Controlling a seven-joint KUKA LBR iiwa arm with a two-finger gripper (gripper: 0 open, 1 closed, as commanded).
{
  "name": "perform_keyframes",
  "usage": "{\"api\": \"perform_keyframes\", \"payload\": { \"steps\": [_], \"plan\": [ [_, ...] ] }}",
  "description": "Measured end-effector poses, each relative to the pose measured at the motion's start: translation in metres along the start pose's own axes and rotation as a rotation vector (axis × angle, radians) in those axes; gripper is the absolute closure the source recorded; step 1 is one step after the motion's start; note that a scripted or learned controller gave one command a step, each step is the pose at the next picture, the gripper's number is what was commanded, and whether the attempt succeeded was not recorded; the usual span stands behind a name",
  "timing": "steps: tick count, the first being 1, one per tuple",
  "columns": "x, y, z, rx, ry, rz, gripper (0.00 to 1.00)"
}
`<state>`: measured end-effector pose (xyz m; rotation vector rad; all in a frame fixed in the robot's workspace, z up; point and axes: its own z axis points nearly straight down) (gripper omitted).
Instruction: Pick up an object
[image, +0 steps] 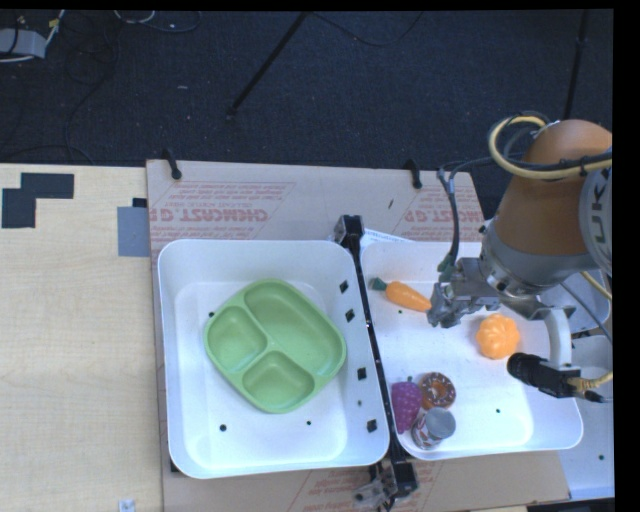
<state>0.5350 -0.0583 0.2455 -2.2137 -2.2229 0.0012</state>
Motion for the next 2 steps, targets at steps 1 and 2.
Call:
{"api": "perform_keyframes", "payload": {
  "steps": [1, 2],
  "plan": [
    [0.061, 0.0, 0.001, 0.0, 0.0, -0.001, 1.0],
    [0.104, -0.009, 0.001, 0.002, -0.001, 0.0, 1.0]
  ]
}}
